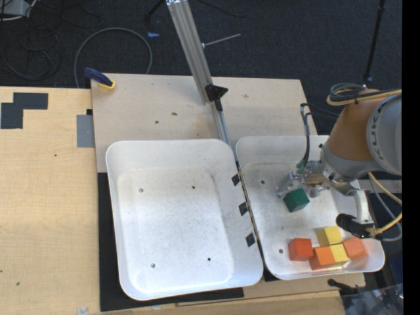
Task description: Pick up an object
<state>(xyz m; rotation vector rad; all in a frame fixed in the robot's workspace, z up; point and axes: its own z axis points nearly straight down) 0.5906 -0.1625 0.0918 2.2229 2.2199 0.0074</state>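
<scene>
Camera view had the gripper [300, 184] low over the right bin [262, 176], whether holding anything could not be told. The green block [296, 199] sat touching or directly beneath it, tilted, toward the near side. Other coloured blocks [328, 247] clustered well apart, nearer.

Green block [296, 200], tilted, mid right bin just beside the claw [293, 185]; at the bin's near right corner a tight cluster: red-orange cube [300, 249], orange cube [322, 257], two yellow cubes [329, 235] [339, 252] and an orange-red piece [355, 248], mostly touching.
</scene>
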